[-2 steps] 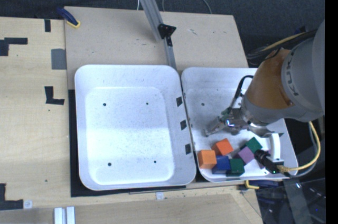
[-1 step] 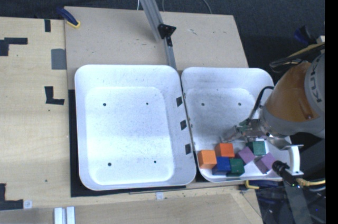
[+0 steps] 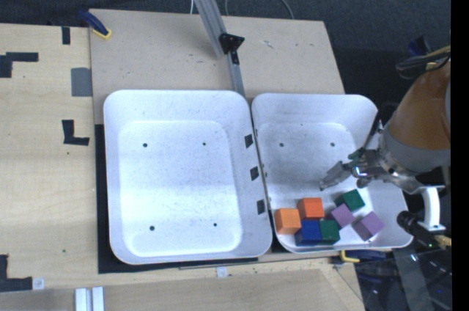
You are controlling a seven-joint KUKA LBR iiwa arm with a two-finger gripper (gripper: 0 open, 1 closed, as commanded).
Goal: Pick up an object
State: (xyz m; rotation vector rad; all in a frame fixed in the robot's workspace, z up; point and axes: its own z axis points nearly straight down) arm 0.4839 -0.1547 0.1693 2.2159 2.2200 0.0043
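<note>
Several small blocks lie clustered in the front of the right bin (image 3: 315, 111): two orange blocks (image 3: 287, 219) (image 3: 312, 207), a blue block (image 3: 311, 229), two green blocks (image 3: 329, 231) (image 3: 353, 200) and two purple blocks (image 3: 342, 214) (image 3: 368, 225). My gripper (image 3: 341, 172) hangs over the right bin's right half, just above and behind the cluster, close to the upper green block. Its fingers stand open with nothing between them.
The left bin (image 3: 117, 111) sits beside the right one, the two sharing a raised divide. A slanted metal rail (image 3: 209, 5) runs down to the bins' back edge. The grey and orange arm (image 3: 421, 126) overhangs the right bin's right rim.
</note>
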